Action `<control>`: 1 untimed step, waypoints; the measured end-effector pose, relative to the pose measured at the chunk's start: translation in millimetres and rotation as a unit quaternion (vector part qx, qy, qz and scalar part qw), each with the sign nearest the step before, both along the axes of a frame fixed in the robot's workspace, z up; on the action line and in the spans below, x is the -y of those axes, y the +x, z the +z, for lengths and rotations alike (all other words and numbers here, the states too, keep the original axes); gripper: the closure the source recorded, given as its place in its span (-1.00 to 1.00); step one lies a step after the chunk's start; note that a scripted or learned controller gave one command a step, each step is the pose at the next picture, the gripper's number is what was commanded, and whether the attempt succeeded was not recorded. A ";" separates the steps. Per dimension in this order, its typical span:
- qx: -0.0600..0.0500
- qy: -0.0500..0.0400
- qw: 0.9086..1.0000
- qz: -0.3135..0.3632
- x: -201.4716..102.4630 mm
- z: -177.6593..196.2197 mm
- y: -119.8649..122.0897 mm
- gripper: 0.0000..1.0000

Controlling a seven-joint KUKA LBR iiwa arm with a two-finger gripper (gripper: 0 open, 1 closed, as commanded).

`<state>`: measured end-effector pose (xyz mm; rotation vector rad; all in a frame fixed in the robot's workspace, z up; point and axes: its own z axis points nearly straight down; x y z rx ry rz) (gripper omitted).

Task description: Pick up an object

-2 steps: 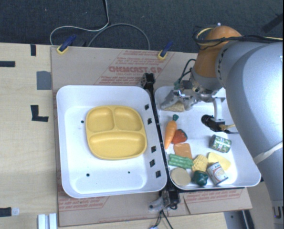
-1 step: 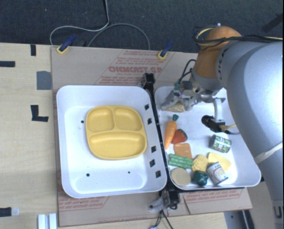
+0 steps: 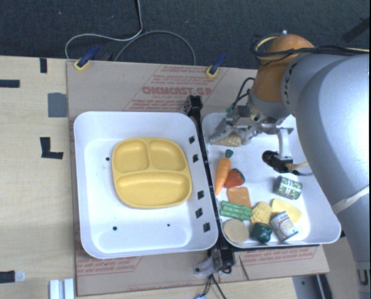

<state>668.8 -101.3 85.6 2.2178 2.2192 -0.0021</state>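
- I am the arm (image 3: 335,129) reaching in over the right bin (image 3: 325,226), and my gripper (image 3: 235,131) hangs low at the bin's far left corner, close to the divider between the two bins.
- Whether my fingers are spread or pressed together I cannot tell: the metal parts there blur into a grey wedge, and I see nothing between them.
- My landmark is the carrot (image 3: 222,174). It lies in the right bin just nearer the camera than my gripper, close to the bin's left wall.
- The carrot's long axis runs roughly from far to near, its green top toward my gripper and its narrow tip pointing to the bin's near side.
- So the relation that matters: the carrot sits just below my gripper in the view, a short way toward the near side. I judge that a grasp would want my fingers closing across its width, not along its length.
- Touching the carrot's right side is a red piece (image 3: 234,177); that crowding could spoil a clean pinch from that side.
- Nearer than the carrot lie an orange slab (image 3: 239,196), a green pod (image 3: 235,211) and a corn piece (image 3: 260,212), packed close together.
- Well right of the carrot stands a small green can (image 3: 288,187).
- Left of the carrot, beyond the divider, the left bin (image 3: 95,229) holds a yellow divided plate (image 3: 151,172).
- Nothing is lifted yet, by my judgement.
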 end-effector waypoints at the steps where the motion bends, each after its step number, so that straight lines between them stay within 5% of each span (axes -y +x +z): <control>1: 0.000 -0.001 1.000 0.000 -2.4 0.0 -0.3 -1.00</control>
